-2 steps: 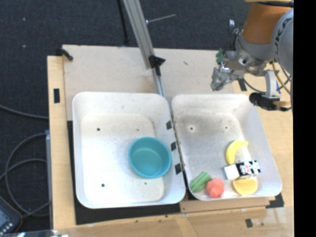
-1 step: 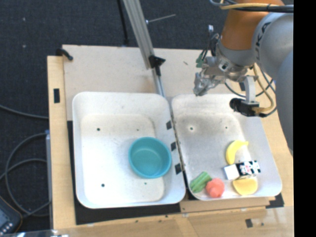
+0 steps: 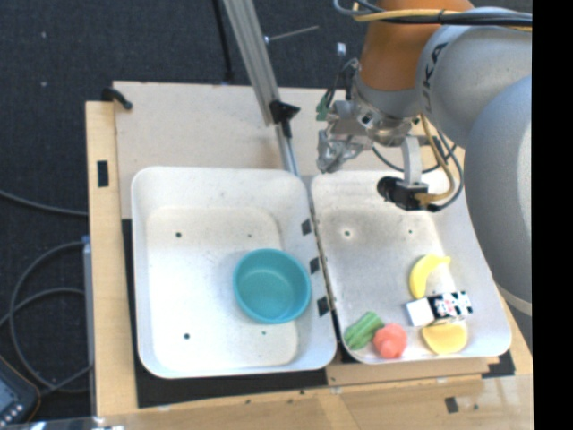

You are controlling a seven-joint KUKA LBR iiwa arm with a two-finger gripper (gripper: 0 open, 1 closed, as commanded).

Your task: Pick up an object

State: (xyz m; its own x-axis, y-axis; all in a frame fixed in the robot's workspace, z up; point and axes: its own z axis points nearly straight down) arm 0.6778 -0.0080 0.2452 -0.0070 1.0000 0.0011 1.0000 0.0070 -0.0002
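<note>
While the gripper (image 3: 333, 155), finger state indeterminate, hangs over the right bin's (image 3: 376, 240) far-left corner, a teal bowl (image 3: 271, 285) sits near the left bin's (image 3: 179, 240) right edge.

bulky smooth grey arm (image 3: 488, 106); glossy orange band (image 3: 403, 34) above wrist; grey and black cables (image 3: 421, 12) looped over it; small metallic jaws assembly (image 3: 338, 150) below

Matt plastic teal bowl (image 3: 271, 285); speckled white bins (image 3: 179, 204).
</note>
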